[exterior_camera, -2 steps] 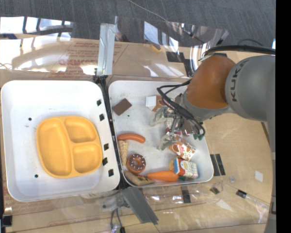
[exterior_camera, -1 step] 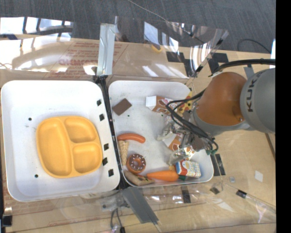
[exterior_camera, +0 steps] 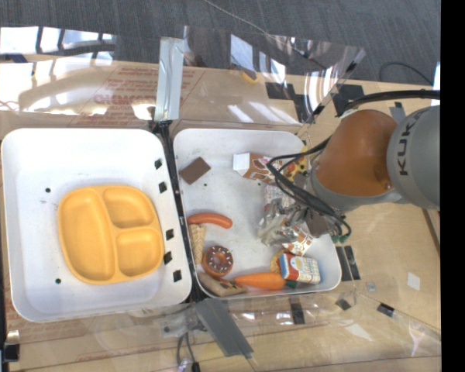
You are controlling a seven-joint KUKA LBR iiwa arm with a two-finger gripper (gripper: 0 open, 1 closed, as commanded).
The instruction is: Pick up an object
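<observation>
We see the arm (exterior_camera: 380, 157), grey with its orange band, reaching in from the right over the right bin (exterior_camera: 217, 142), and it is the largest thing over the bench (exterior_camera: 387, 254). Beside it the left bin (exterior_camera: 23, 161) carries a yellow divided plate (exterior_camera: 108, 232) near its middle, with bare white floor all around the plate. The gripper (exterior_camera: 283, 219) hangs low over the right half of the right bin, amid cables and metal parts, and we cannot tell how it stands. The objects lie to its left and below it: an orange carrot (exterior_camera: 257, 281) along the near wall, a small carton (exterior_camera: 299, 270) with a red and white label just beside the carrot's right end and close under the gripper, a red sausage (exterior_camera: 209, 220) well to the left near the bin's dividing wall, a chocolate doughnut (exterior_camera: 217, 260) with sprinkles below the sausage, and a brown square (exterior_camera: 194, 170) lying flat toward the far left corner. A white and brown packet (exterior_camera: 252, 165) rests near the far wall, just above the gripper. The middle of the right bin, between the sausage and the gripper, shows open white floor, while the near right corner is crowded.
</observation>
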